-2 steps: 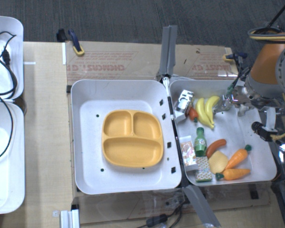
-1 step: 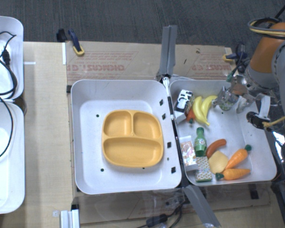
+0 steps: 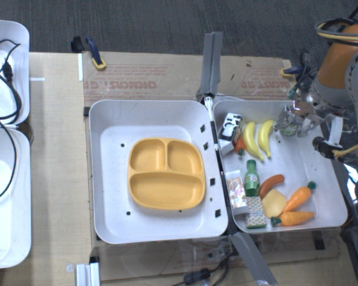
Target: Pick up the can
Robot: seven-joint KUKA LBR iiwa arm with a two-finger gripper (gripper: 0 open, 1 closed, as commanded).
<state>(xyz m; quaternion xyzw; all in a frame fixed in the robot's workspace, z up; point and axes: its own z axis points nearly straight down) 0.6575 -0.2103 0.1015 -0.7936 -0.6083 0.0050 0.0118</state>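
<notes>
A small black-and-white can lies in the far left corner of the right bin, next to a red item and two yellow bananas. My gripper hangs low over the far right part of that bin, to the right of the bananas and well apart from the can. A greyish, blurred shape sits right at the gripper's tip; I cannot make out whether it is an object or part of the gripper. The grey arm with its orange band comes in from the upper right.
The right bin also holds a green bottle, a sausage, two carrots, a yellow block and snack packets. A yellow divided plate lies in the left bin. A grey divider post stands between the bins.
</notes>
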